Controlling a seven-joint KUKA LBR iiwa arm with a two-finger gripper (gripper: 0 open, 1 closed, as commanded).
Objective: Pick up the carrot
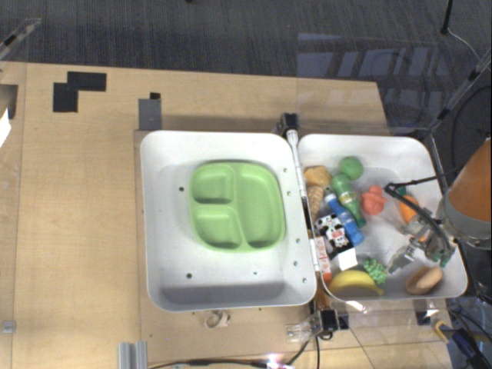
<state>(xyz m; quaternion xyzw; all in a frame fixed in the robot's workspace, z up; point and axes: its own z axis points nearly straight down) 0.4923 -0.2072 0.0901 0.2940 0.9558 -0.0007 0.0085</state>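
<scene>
The carrot (406, 204) lies in the right bin (384, 146) near its right wall, an orange stick just above my gripper (415, 252), which hangs low over the bin floor beside a brown potato (423, 280). Whether anything sits in my grip I cannot tell, so I judge I should shift up toward the carrot, line up across its narrow width and descend squarely. I count two white bins, one green divided plate (234, 204) in the left bin (165, 206), one carrot, one banana (355, 284).
</scene>
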